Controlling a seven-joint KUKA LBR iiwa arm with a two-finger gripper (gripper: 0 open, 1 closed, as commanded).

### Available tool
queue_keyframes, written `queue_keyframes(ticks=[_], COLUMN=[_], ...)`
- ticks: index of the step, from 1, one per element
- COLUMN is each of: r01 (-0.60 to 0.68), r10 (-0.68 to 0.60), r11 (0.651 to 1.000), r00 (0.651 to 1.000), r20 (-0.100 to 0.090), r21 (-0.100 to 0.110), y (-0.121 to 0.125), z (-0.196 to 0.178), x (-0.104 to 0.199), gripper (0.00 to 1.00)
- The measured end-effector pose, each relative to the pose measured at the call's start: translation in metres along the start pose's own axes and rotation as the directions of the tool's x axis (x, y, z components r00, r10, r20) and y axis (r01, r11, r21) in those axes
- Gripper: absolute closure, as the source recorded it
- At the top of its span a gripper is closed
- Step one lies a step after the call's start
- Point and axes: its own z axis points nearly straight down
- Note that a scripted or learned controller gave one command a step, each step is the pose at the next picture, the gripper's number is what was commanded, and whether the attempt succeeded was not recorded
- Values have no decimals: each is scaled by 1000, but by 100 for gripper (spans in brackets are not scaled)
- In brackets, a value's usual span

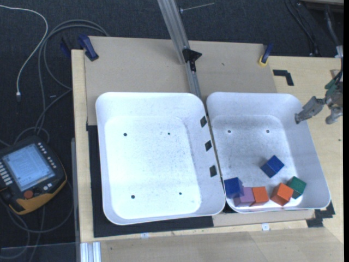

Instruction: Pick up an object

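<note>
- I count two shallow white bins side by side on the bench [163, 70]: the left bin [152, 105] and the right bin [245, 105], touching along their inner edges.
- Along that shared edge I see three small dark clips [208, 145], spaced one after another from the far end toward the near end.
- I count six blocks in all, every one of them in the right bin and gathered toward its near edge.
- Two are blue: one blue block [272, 166] sits alone, a little toward the bin's middle, apart from the others; the second blue block [233, 186] sits at the near-left corner.
- One purple block [246, 196] lies just beside that second blue one, against the near edge.
- Two are orange: one orange block [260, 195] touches the purple one, and the other orange block [283, 193] sits further toward the near-right corner.
- One green block [297, 185] sits just beside the second orange one, closest to the right edge.
- The gripper [319, 109] hangs over the far-right corner of the right bin, at its right rim, well apart from all six blocks.
- Its two fingers stand spread apart, with nothing between them.
- Two blue clamps [87, 47] hold the bench board, one at the far-left corner and one near the far-right.
- A handheld control pendant [27, 171] lies on the floor, left of the bench.
</note>
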Motion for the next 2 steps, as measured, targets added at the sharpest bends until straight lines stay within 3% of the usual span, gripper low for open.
queue_keyframes(ticks=[1, 2], r01=[-1, 3], r10=[1, -3], r11=[1000, 1000], r00=[1000, 1000], r20=[-3, -4], r21=[8, 3], y=[-10, -41], z=[199, 190], x=[5, 70], gripper=[0, 0])
